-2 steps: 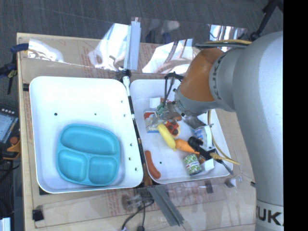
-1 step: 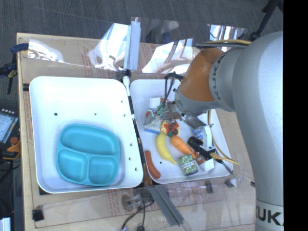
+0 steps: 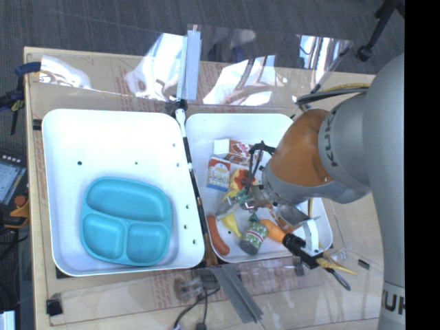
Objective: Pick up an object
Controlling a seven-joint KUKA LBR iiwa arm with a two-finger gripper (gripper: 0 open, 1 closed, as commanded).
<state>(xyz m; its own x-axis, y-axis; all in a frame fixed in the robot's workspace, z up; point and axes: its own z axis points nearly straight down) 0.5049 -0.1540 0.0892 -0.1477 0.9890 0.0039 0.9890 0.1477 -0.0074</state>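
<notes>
The left bin (image 3: 62, 136) holds a divided tray (image 3: 127, 220) in its near half. Taking that tray as the landmark: the right bin (image 3: 206, 133) lies to its right, touching the left bin along a shared rim. In it, two small cartons (image 3: 223, 165) sit right of the tray and farther back. A sausage (image 3: 217, 236) lies just right of the tray, near the front wall. A small jar (image 3: 254, 236) lies farther right, a carrot (image 3: 278, 234) beyond it.
</notes>
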